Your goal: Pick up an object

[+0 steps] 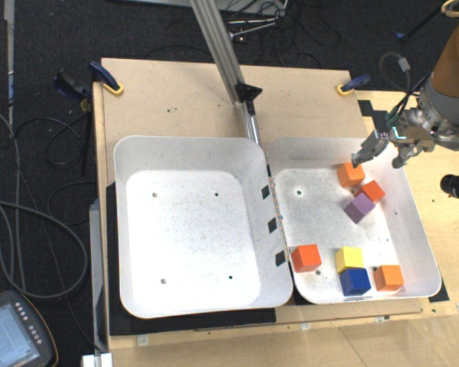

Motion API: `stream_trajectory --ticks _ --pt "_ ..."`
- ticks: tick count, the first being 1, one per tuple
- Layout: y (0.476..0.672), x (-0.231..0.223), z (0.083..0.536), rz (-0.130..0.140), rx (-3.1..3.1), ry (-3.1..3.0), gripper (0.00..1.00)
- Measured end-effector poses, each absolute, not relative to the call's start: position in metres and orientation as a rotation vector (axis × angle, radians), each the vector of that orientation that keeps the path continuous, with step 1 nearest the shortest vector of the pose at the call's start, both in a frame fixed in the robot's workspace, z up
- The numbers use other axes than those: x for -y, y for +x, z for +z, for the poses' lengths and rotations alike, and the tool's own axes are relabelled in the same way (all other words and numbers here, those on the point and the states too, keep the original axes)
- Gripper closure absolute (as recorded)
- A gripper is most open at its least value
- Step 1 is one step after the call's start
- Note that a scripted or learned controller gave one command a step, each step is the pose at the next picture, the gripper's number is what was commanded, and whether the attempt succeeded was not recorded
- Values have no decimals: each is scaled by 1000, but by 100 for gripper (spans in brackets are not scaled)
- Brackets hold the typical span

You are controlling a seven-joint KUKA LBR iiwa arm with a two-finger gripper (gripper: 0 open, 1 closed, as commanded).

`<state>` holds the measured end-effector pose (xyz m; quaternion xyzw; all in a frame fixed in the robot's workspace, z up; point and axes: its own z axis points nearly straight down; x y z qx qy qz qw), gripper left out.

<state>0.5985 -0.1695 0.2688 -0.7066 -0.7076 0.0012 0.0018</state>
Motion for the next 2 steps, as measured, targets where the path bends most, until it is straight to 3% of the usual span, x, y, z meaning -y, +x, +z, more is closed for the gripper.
stream_trajectory --ticks 1,2 --pt "599 169 271 -1 2224 -2219 0" --pt "598 173 208 6 2217 -2219 0"
